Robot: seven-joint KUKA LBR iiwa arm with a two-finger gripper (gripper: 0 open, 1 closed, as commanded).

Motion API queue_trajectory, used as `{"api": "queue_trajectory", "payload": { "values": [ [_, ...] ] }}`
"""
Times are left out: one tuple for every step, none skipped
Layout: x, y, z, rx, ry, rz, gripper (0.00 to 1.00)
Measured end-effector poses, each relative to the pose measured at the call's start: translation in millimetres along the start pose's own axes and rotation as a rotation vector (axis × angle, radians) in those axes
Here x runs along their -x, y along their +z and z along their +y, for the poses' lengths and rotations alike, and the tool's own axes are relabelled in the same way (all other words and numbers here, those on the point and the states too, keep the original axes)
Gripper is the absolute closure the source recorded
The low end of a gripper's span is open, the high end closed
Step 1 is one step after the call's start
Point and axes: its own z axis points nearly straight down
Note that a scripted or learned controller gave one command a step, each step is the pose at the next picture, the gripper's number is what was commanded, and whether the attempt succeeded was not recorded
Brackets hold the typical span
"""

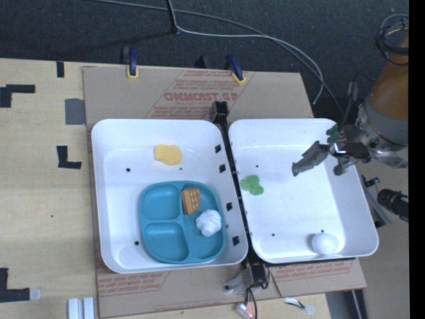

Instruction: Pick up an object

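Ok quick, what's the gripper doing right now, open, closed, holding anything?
Gripper: open, holding nothing, above the right bin.

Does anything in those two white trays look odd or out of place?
Nothing looks spilled or broken. In the left bin, a blue divided plate holds two pieces, while a yellow piece lies loose outside it.
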Motion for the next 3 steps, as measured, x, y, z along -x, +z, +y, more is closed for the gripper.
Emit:
{"api": "queue_trajectory", "payload": {
  "values": [
    [3, -8, -1, -0.005, 0.007, -0.001, 1.0],
    [3, -7, -1, -0.006, 0.007, -0.001, 0.0],
    [-12, -2, 70, -0.006, 0.006, -0.001, 0.0]
  ]
}}
